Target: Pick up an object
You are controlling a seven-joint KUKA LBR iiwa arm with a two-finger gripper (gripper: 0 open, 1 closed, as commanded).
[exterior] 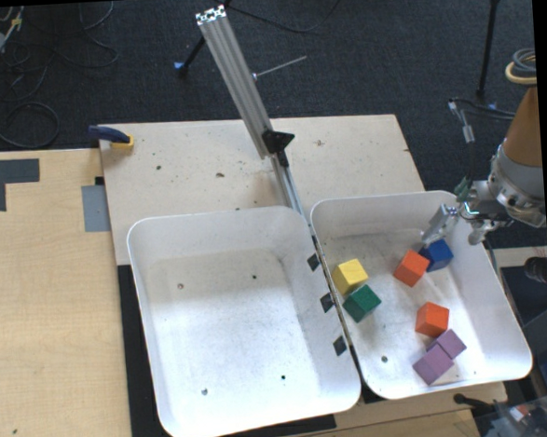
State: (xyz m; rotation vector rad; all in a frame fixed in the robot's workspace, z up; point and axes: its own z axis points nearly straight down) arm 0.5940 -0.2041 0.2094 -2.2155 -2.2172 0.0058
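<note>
The gripper [460,222] hung over the far right corner of the right bin [385,216], reached in from the right on the grey arm [518,172] with its orange band. Whether it was released or clenched could not be told at this size. The blue cube [438,253] lay just below and left of it, near the bin's right wall; whether the gripper touched the cube could not be told either, and nothing was plainly seen gripped in it.

An orange cube [411,269] sat against the blue cube's left side. Nearer the front, a second orange cube [432,319] lay apart from those two, and two purple cubes [439,355] stood together by the front right corner. Against the left wall of the right bin lay a yellow cube [350,275], with a green cube [362,302] just in front of it, the two touching or nearly so.

The left bin [153,238] stood just beside the right bin, their inner walls meeting. A slanted aluminium rail [234,61] rose from the far edge of the bench [195,162] between the two bins. A small blue and yellow clamp [111,135] lay at the bench's far left corner
</note>
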